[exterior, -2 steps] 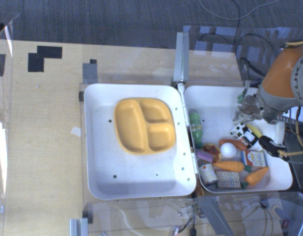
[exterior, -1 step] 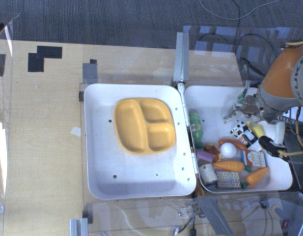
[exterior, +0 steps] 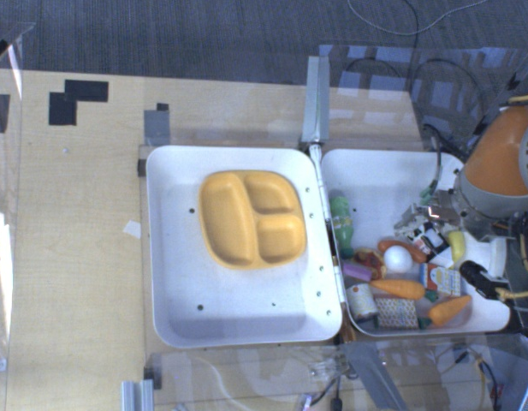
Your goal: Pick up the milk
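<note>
We see the end effector (exterior: 428,221) low in the right bin (exterior: 375,174), above the milk carton (exterior: 443,278); we cannot tell its grip.

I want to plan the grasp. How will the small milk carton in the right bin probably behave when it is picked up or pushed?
The milk carton looks small and boxy, so probably light and fairly stiff. Its flat sides suggest it slides or tips rather than rolls. It lies packed against a carrot and other toy food, so pushing would likely shift those neighbours too.
</note>
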{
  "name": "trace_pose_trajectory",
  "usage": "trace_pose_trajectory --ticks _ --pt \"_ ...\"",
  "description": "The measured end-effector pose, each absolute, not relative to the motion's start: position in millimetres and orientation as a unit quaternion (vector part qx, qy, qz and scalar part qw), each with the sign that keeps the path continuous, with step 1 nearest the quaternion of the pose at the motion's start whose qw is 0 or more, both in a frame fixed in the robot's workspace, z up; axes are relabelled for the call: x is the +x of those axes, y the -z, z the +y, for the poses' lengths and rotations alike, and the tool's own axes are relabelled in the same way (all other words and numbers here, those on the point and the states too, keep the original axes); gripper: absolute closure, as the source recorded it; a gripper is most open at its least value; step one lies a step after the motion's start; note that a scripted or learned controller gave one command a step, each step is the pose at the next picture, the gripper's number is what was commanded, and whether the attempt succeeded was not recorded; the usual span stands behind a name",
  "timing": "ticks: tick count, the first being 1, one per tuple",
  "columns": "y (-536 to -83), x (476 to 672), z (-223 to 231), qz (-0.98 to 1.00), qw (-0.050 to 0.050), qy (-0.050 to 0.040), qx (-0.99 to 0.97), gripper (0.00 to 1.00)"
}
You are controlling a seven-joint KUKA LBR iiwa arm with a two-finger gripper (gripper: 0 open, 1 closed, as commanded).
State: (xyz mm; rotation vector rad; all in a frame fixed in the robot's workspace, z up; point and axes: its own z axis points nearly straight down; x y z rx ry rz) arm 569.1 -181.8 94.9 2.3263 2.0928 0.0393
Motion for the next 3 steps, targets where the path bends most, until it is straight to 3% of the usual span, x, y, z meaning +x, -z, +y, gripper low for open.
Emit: trace_pose_trajectory --ticks 1,2,3 --pt "-107.3 570.4 -185.3 0.667 0.010 -0.0125 0.744 1.00" --pt "-199.8 604.7 -165.8 0.686 0.003 -0.0021 0.727 1.00" --pt "-192.8 582.5 -164.3 0.718 0.002 -0.0011 0.696 1.00"
